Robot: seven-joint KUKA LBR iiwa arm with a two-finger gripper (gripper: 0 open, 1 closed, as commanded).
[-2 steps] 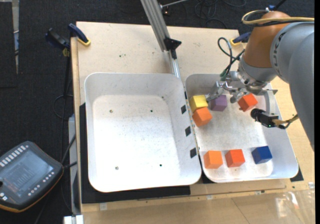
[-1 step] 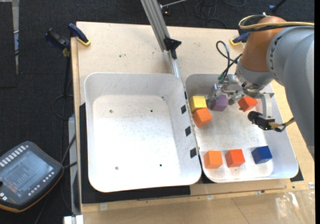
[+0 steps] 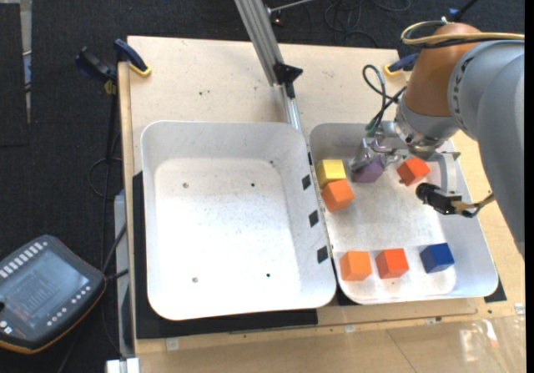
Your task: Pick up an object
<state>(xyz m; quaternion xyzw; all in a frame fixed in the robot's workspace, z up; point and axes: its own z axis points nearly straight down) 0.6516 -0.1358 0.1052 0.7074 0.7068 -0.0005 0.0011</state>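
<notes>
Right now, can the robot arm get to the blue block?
Probably yes. The blue block sits alone near the right bin's front edge, nothing over it, and the tool hangs in the same bin.

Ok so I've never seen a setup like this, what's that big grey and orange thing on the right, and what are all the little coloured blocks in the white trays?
This is one picture, taken by a camera fixed above a workbench and looking down at a slant. The grey and orange thing is a robot arm reaching in from the right. At its tip is a gripper, a two-fingered hand, low over the right bin. On the bench sit two shallow white bins side by side; the left bin is the other one. The right bin holds small blocks: a yellow block touching an orange block, a purple block just under the gripper, another orange block beside it, and along the front edge two more orange blocks and a blue block. I can't tell whether anything is gripped.
</notes>
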